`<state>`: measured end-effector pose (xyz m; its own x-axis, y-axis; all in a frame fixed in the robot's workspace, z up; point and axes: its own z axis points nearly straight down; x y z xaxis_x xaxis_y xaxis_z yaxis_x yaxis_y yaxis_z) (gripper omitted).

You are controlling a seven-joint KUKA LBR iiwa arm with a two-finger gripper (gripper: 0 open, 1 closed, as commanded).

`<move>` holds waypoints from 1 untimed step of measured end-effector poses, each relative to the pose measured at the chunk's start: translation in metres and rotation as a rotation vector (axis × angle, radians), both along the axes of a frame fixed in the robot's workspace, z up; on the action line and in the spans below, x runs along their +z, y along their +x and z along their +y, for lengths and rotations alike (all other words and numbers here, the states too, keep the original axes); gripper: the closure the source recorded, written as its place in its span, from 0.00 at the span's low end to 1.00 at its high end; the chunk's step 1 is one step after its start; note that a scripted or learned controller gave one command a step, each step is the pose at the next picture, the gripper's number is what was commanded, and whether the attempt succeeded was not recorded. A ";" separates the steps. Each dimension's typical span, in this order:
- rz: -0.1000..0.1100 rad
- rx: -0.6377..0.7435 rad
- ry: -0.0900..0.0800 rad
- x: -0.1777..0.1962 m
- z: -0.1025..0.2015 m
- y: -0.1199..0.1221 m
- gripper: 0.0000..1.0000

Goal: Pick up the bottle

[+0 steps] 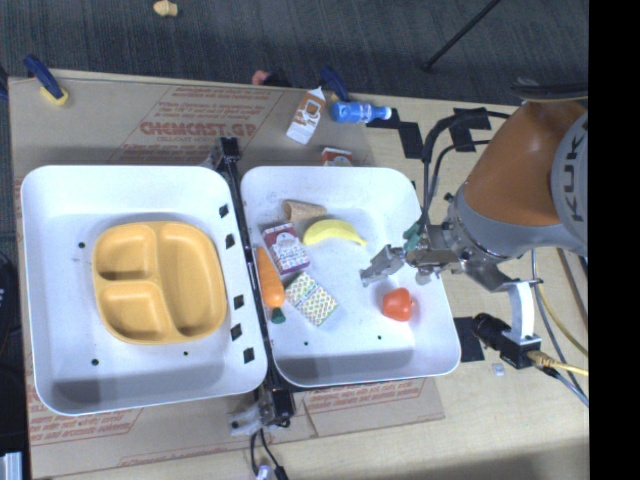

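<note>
The bottle [358, 112] is small and blue with a pale cap. It lies on its side on the cardboard behind the right bin [440, 338], outside both bins. My gripper [395, 251] hangs over the right side of the right bin, just above and left of a red tomato [398, 304] and to the right of a banana [333, 232]. Its fingers stand apart with nothing between them. The bottle is well beyond the gripper, toward the back of the bench.
The right bin also holds a carrot [270, 283], a red box [287, 248], a patterned box [312, 299] and a brown cone [303, 210]. A yellow divided tray [160, 278] lies in the left bin [50, 368]. A small carton [306, 116] lies left of the bottle.
</note>
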<state>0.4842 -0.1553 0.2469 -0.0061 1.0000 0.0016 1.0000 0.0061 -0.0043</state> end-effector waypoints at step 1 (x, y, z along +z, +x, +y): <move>0.002 0.005 0.001 0.010 0.000 0.000 1.00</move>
